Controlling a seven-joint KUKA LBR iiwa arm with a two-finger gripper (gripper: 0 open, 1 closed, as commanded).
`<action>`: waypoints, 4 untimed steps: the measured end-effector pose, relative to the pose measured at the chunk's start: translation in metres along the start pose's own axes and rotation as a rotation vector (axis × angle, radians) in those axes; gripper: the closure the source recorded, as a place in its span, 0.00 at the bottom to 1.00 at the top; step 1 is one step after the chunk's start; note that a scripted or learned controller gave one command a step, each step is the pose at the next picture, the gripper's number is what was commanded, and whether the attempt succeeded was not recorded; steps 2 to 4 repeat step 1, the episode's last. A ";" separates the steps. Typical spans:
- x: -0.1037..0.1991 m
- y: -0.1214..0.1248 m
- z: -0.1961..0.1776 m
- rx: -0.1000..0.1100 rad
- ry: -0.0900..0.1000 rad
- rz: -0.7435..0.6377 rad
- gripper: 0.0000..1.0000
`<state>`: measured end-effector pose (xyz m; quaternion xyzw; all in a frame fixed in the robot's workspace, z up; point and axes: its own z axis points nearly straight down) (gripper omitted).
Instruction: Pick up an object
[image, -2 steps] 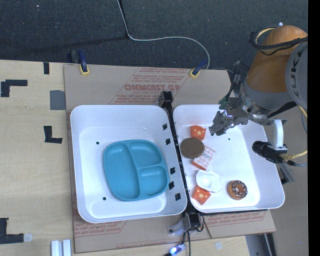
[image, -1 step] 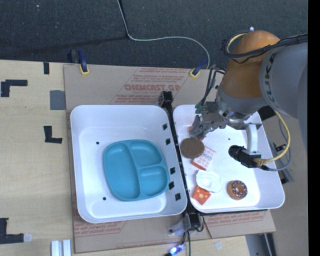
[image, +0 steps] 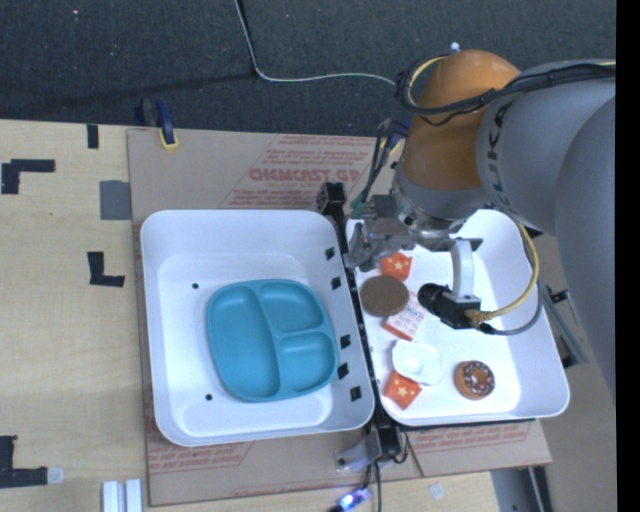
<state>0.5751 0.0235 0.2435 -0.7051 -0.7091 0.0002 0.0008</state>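
Progress: nothing had been lifted; every object lay on a bin floor, so the whole pick was left to do.
Gripper (image: 376, 248): low over the right bin (image: 530, 360), by its left wall near the far left corner; whether it was open or closed could not be told, and nothing showed in its grasp.
Likely targets: judged by nearness, the orange packet (image: 397, 266) just beside the gripper, or the brown disc (image: 384, 296) just in front of it along the left wall.
Brown disc: flat, round, matt.
Orange packet: small, crinkled, glossy like foil.
Red-and-white sachet (image: 406, 320): thin, flat, touching the disc's near edge.
White round piece (image: 417, 360): smooth, plastic-looking, towards the near edge.
Second orange packet (image: 402, 391): at the near left corner.
Doughnut (image: 474, 379): ring-shaped, brown, speckled, near the near edge.
Left bin (image: 170, 300): held one blue tray (image: 270, 338), smooth, divided into compartments, rounded corners.
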 end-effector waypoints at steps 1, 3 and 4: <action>0.052 -0.001 0.020 0.003 -0.001 0.000 1.00; 0.052 -0.001 0.020 0.003 -0.001 0.000 1.00; 0.052 -0.001 0.020 0.003 -0.001 0.000 1.00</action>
